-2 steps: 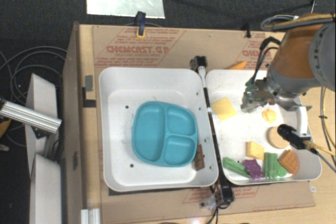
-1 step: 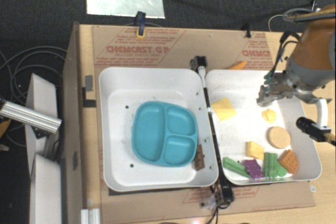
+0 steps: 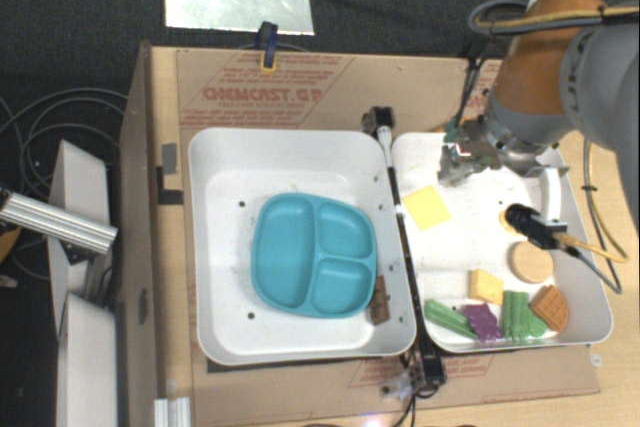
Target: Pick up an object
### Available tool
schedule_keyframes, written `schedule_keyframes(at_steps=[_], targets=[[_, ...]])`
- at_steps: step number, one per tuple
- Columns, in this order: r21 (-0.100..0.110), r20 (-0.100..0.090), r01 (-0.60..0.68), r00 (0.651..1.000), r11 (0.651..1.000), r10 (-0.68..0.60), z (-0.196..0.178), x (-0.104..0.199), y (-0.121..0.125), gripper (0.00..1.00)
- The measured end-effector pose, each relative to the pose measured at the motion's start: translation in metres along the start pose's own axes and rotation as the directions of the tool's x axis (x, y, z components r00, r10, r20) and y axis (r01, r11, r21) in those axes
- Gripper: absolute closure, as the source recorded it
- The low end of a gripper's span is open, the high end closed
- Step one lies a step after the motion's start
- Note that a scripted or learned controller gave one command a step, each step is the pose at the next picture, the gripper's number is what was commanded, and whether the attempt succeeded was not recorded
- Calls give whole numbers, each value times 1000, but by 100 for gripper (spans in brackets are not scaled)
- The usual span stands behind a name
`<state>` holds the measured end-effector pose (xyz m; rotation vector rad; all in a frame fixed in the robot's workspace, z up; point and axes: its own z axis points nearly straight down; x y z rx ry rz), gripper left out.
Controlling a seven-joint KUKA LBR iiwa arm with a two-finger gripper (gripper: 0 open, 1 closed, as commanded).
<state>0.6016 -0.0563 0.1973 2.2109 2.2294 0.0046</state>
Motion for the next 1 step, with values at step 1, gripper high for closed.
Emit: schedule_keyframes(at_steps=[1], targets=[[3,1,-9,1000,1000,9,-5,-30,-25,100]])
